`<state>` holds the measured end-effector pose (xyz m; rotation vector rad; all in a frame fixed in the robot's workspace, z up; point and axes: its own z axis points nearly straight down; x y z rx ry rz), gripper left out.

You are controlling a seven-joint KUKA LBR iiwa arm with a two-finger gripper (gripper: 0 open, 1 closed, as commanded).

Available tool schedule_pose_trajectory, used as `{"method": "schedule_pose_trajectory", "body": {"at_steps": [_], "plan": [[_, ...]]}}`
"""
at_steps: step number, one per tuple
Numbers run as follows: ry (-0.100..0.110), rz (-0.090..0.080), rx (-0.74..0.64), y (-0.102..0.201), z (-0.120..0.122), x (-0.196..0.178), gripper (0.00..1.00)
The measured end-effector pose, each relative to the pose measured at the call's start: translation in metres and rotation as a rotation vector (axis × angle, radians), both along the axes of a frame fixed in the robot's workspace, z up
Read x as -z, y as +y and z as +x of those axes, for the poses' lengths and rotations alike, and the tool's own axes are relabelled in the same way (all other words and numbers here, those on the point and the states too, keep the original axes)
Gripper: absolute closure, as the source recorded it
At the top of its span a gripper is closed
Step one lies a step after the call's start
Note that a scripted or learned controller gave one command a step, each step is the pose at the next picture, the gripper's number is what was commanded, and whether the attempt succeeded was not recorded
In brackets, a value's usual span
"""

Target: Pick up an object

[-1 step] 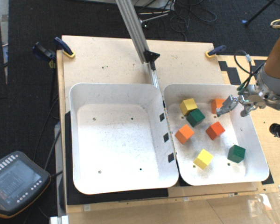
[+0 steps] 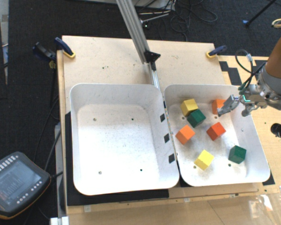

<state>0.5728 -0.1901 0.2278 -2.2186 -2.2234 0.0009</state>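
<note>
an orange block point(image 2: 218, 105) lies at the right bin's point(image 2: 257, 146) far edge, just beside the gripper point(image 2: 228, 106). nothing is seen gripped; the claw's state cannot be told. the approach step is judged underway; descent and closure are called for.

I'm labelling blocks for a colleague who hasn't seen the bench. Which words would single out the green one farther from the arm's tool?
Look in the right-hand shallow white bin. Near its front right corner lies a dark green cube, standing alone. The other green cube sits farther back, touching a yellow cube.
</note>
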Motion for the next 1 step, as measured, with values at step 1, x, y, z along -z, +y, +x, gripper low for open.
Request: {"method": "schedule_pose_trajectory", "body": {"at_steps": [1], "plan": [[0.005, 0.001, 0.002, 0.0012, 0.0044, 0.063, 0.0]]}}
